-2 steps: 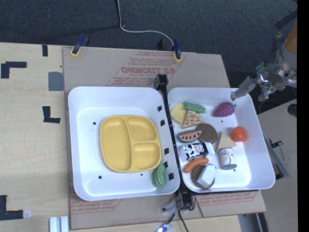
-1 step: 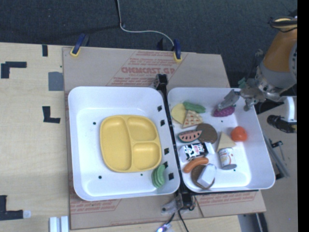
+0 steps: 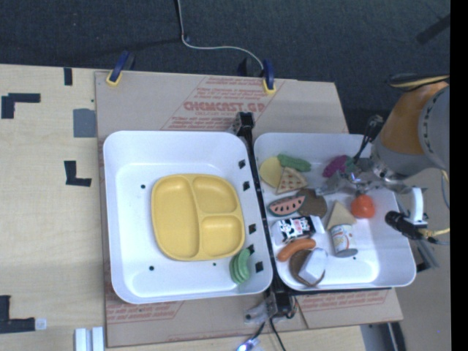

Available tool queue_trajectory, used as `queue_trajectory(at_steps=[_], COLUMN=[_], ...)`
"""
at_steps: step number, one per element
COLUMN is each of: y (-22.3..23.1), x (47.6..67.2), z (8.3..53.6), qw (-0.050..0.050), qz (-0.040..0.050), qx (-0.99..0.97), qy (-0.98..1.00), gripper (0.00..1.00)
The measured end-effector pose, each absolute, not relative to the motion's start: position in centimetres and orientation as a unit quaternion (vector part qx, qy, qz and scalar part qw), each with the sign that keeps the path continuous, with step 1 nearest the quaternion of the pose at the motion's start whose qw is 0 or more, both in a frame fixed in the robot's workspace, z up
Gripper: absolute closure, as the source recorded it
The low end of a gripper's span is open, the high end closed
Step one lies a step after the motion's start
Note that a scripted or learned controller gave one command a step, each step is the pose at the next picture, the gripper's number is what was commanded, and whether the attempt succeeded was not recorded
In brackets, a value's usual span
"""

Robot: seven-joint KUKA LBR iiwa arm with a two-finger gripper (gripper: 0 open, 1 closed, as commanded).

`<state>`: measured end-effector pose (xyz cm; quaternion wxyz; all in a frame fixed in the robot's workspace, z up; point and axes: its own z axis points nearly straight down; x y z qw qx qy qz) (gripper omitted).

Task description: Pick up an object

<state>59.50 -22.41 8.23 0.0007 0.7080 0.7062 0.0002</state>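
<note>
The right bin (image 3: 391, 269) holds several toy foods: a purple piece (image 3: 336, 165), a red tomato (image 3: 362, 207), a cheese wedge (image 3: 338, 214), a watermelon slice (image 3: 287, 205), a pizza slice (image 3: 292, 180), a small can (image 3: 340, 238) and a sausage (image 3: 296, 248). My gripper (image 3: 339, 182) reaches in from the right and hangs low over the bin's upper right part. It sits just below the purple piece and up-left of the tomato. I see nothing clearly held in it.
The left bin (image 3: 124, 159) carries a yellow divided plate (image 3: 197, 216), with a green toy (image 3: 240, 266) by its lower right corner. A black divider (image 3: 252, 189) runs between the bins. A cable (image 3: 212, 47) trails across the dark floor behind the bench.
</note>
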Motion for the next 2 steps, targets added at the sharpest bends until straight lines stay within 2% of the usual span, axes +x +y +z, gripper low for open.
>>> queue_trajectory(at_steps=[1, 2], y=[-22.3, -20.6], x=[63.2, 54.8], z=[8.6, 8.7], qw=[0.002, 0.002], qz=[0.001, 0.0002], qx=[0.706, 0.707], qy=[0.708, 0.707], gripper=[0.0, 0.0])
